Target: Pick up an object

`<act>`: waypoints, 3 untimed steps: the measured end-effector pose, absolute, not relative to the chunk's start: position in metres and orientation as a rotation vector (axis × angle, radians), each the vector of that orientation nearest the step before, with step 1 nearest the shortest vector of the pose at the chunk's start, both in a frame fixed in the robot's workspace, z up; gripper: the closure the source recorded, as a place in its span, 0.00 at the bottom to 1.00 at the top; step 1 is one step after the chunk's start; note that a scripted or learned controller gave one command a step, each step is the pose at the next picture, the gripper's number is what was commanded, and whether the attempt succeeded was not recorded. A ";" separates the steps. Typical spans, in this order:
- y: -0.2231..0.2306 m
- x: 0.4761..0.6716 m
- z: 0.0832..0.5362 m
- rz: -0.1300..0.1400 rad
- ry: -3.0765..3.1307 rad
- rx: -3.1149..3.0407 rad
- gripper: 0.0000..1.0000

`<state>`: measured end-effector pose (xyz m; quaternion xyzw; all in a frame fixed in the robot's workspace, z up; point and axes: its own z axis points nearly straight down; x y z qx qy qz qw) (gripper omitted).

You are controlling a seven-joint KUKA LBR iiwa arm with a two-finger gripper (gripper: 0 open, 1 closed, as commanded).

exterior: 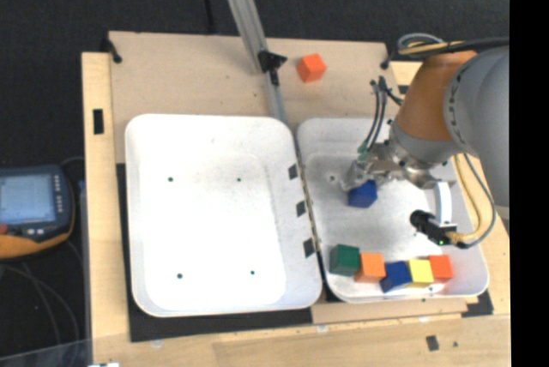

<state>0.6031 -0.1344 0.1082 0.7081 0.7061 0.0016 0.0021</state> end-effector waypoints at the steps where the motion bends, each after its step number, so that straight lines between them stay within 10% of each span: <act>1: -0.079 0.601 0.201 0.010 2.225 2.210 1.00; 3: 0.062 0.575 0.234 0.008 2.233 2.209 1.00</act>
